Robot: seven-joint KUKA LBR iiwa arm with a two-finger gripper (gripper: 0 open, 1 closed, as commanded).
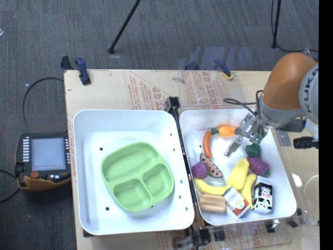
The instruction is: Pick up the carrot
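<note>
Lying near the far wall of the right bin [283, 163], the carrot [227, 130] is seen as a small orange toy with a green tip at its left end, just beside the upper end of a red sausage [207, 143]. It is judged to be light, stiff, smooth plastic, likely to slip or roll if pinched near its tapered end, so a hold across its thicker middle would be preferred. The gripper [233, 147] is hung just right of and below the carrot, its fingers parted a little, and nothing is seen between them. A dark green piece [254, 150] and a purple grape bunch [258, 165] lie close under the wrist, with a watermelon slice [210, 168] nearby. The sausage is the likeliest thing to be nudged. The green plate [137, 177] in the left bin [86, 139] is well apart.
</note>
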